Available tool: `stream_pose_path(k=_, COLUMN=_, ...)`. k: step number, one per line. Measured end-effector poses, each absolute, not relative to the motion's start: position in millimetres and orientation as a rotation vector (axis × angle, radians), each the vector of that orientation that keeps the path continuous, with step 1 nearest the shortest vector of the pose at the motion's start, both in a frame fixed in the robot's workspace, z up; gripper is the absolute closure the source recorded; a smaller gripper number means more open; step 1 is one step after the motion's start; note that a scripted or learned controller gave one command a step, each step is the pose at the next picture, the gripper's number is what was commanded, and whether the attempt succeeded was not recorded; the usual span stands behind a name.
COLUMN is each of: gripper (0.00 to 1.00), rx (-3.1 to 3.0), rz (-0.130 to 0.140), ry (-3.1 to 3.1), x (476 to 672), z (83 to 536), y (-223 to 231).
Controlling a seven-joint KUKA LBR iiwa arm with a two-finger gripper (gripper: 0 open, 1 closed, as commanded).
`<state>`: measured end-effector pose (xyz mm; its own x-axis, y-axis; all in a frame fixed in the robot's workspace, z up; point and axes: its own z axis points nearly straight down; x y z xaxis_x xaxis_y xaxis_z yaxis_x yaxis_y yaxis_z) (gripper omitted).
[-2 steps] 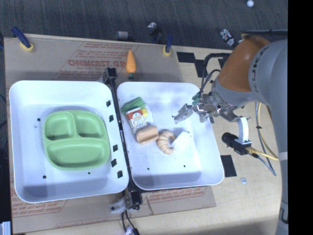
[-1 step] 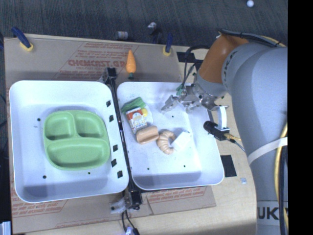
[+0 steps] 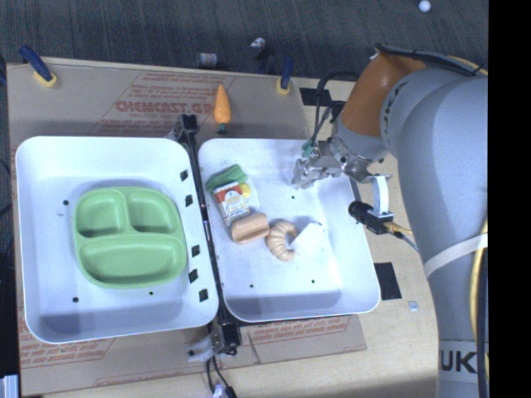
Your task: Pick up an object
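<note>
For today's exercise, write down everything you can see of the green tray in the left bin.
The green tray is a pale green, rounded-cornered dish that looks like moulded plastic. It has three compartments: two smaller ones along the far side and one wide one nearer the camera, parted by raised ridges. It lies flat and upright on the floor of the left bin, roughly in its middle. Nothing rests in it or touches it.
</note>
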<state>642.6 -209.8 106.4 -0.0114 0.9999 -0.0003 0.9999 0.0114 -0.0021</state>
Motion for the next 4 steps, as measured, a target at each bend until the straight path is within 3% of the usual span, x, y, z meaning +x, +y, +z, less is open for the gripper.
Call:
stream_pose_path(k=1, gripper=1.0, rx=-2.217, rz=0.0, ry=-2.227, x=554.1, z=209.3, y=-211.6)
stream_pose_path(k=2, gripper=1.0, rx=-2.227, rz=-0.014, ry=-2.24, x=527.7, z=112.8, y=-213.0)
stream_pose_path(k=3, gripper=1.0, rx=-2.218, rz=0.0, ry=-2.228, x=477.3, z=217.4, y=-212.0)
stream_pose_path(k=4, gripper=1.0, rx=-2.216, rz=0.0, ry=-2.229, x=477.2, z=216.7, y=-211.5)
